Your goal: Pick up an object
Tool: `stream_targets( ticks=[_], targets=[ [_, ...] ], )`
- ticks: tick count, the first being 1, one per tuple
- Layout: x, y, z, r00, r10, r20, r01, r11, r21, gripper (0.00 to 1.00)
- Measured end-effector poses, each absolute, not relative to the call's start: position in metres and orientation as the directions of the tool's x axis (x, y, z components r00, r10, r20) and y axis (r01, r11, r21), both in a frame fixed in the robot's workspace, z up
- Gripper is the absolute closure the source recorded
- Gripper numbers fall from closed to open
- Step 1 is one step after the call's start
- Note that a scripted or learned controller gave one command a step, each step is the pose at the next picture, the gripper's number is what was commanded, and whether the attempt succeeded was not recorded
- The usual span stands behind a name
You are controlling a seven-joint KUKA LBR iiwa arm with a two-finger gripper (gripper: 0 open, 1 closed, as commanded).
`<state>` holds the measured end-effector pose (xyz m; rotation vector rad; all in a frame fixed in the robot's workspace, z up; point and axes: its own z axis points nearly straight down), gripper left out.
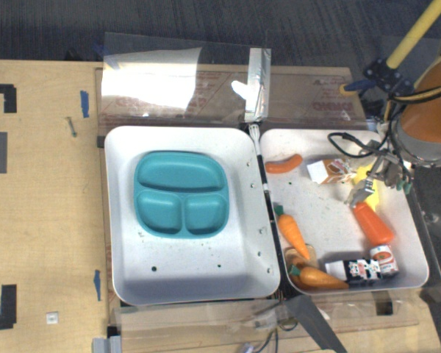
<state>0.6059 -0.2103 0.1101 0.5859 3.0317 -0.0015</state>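
Where the gripper (367, 186) hangs over the upper right part of the right bin (420, 265), its tip is tangled in view with a yellow piece (370, 175), and I cannot tell whether it is open or closed, nor whether it holds anything. Just below it lies an orange bottle (373, 223), slanting down toward the right; its top end is close to the gripper, but contact cannot be made out. To the left of the gripper sit a small brown-and-white item (339, 169) and a white card (317, 172), side by side. Black cables (351, 144) loop above them, running back to the arm (430, 123) at the bin's right edge.

Further left, a sausage (283, 165) lies near the bin's top left corner. A carrot (292, 232) lies along the left wall, and a second carrot (320, 277) lies at the bottom. Touching that one is a black-and-white carton (360, 270), with a red-and-white can (383, 259) just beside it.

The left bin (125, 271) holds a teal tray (181, 193) with three compartments.
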Motion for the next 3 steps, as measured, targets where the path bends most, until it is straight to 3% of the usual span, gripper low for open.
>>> stream_targets(
  ticks=[1, 2, 3],
  targets=[
    [0.616, -0.212, 0.109, -0.914, 0.403, -0.044, 0.403, 0.915, 0.013, 0.00],
    [0.598, -0.211, 0.109, -0.912, 0.407, -0.055, 0.407, 0.913, 0.009, 0.00],
    [0.621, -0.215, 0.109, -0.914, 0.405, -0.037, 0.405, 0.914, 0.018, 0.00]
  ],
)
